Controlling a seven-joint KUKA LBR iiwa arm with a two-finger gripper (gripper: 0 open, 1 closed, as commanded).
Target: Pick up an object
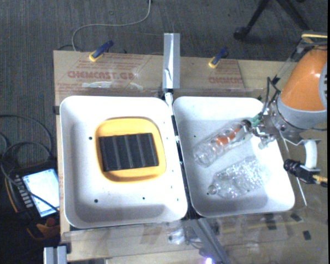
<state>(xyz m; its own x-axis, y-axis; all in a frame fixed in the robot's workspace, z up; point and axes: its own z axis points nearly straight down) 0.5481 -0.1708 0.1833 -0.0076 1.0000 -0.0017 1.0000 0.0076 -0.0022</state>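
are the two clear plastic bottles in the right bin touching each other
Apart. The camera view shows a strip of white bin floor between the upper bottle and the lower bottle in the right bin.

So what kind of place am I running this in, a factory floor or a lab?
Most likely a robotics lab, not a factory: the two white bins sit on a bench clamped with spring clamps, on carpeted floor, with an office chair base beside the bench.

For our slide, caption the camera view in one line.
Arm over right bin holding two clear bottles; yellow tray in left bin.
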